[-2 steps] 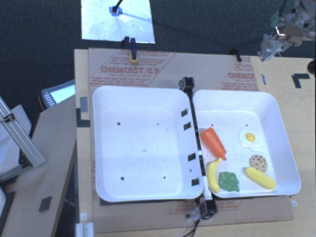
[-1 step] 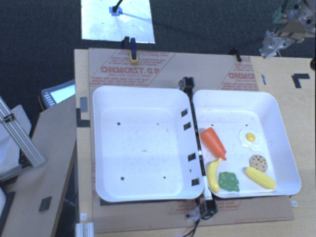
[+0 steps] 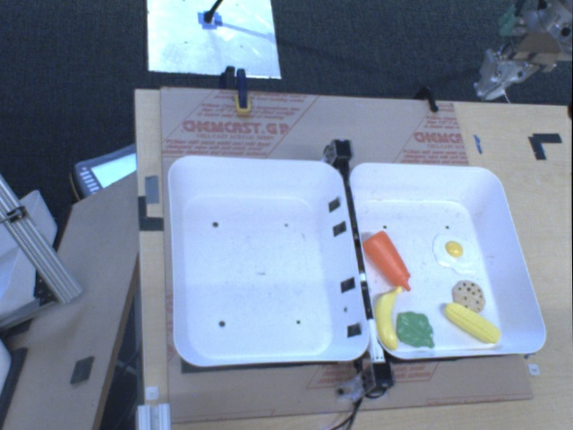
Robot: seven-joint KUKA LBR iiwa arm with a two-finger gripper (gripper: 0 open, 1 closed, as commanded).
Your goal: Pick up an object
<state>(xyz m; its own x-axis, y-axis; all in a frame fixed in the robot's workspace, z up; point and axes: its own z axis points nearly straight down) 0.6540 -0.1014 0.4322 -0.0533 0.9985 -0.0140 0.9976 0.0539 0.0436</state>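
Gripper: high at the upper right corner, well apart from both bins, above the dark floor beyond the bench; whether it is open or closed I cannot tell (too small and blurred).
Right bin: holds all the objects.
Carrot: orange, beside the divider, tilted.
Banana: just below the carrot, against the left wall.
Green piece: just beside the banana.
Fried egg: toward the right side.
Cookie: below the egg.
Corn: near the front right corner.
Left bin: white, beside the right bin.
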